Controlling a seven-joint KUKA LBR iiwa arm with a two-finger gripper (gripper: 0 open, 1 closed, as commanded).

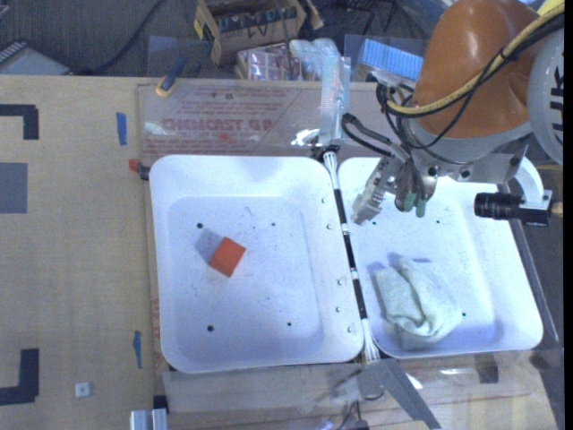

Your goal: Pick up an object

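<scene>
The arm is reaching in from the right, and its gripper (387, 200) is hanging over the far left part of the right bin (501, 240), close to the divide between the two bins. Its fingers are pointing down with a gap between them and nothing caught there, so it is standing released and empty. A crumpled pale cloth (410, 300) is lying in the near part of the same bin, on the near side of the gripper and apart from it. An orange block (227, 256) is sitting alone in the middle of the left bin (179, 182), well apart from the gripper. The cloth is looking soft, light and limp; pinching a raised fold at its bunched centre is probably the safest hold. The block is looking stiff and light, with flat sides suiting a squeeze across opposite faces.
</scene>
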